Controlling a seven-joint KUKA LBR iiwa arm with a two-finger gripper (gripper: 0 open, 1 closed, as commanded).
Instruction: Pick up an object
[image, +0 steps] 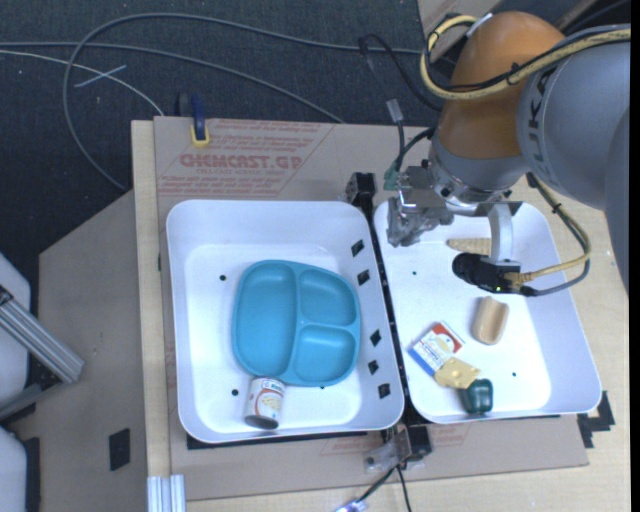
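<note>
My gripper (405, 228) hangs over the far left part of the right bin (570, 340), close to the divider between the bins. In the right bin lie a tan block (490, 320), a small red, white and blue box (436, 348), a yellowish piece (456, 374) and a dark green object (479, 396). A pale flat stick (468, 245) peeks out under the wrist. The left bin (190, 300) holds a blue sectioned plate (296, 322) and a small can (265, 402) on its side. Nothing is visibly held in the gripper.
The arm's orange band and grey body cover the far right of the right bin. A row of black clips (366, 290) runs along the edge where the bins meet. Cardboard (250, 155) lies under the bins, with cables on the dark floor beyond.
</note>
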